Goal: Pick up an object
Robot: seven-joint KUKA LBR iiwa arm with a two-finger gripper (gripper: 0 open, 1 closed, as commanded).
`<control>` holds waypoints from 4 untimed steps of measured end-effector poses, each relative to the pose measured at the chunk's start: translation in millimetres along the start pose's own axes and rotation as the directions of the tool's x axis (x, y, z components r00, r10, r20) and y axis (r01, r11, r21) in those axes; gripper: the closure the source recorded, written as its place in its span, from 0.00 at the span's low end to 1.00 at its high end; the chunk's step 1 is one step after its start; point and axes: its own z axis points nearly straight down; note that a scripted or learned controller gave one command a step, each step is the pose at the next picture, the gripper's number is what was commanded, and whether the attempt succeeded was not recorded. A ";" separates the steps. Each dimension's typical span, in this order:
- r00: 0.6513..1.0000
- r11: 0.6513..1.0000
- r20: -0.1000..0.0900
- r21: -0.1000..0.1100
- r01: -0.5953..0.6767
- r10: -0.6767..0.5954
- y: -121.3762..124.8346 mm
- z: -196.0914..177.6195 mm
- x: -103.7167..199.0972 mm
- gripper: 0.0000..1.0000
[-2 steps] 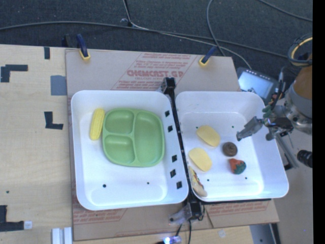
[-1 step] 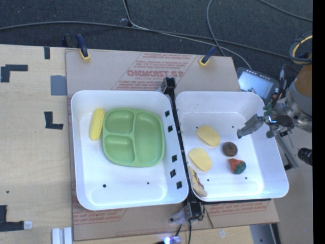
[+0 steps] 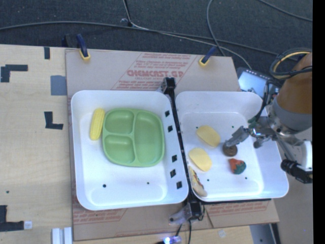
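Glossy white plastic bins [image 3: 86, 187]; matt green plastic tray [image 3: 134, 136]; brown cardboard underlay [image 3: 147, 70].

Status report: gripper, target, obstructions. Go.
Gripper low in right bin, at brown piece. No grasp confirmed. Red piece close by.

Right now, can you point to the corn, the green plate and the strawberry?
corn [image 3: 96, 124], camera view, middle of the cob
green plate [image 3: 134, 138], camera view, middle divider
strawberry [image 3: 237, 165], camera view, red body
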 end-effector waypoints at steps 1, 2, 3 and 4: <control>1.000 1.000 0.000 0.001 -0.001 0.001 -2.3 64.7 -0.2 0.00; 1.000 1.000 0.002 -0.005 0.000 0.000 -2.2 117.5 0.3 0.00; 1.000 1.000 0.003 -0.007 0.000 0.000 -1.2 104.3 0.0 1.00; 1.000 1.000 0.002 -0.009 0.000 0.000 2.3 61.5 -3.0 1.00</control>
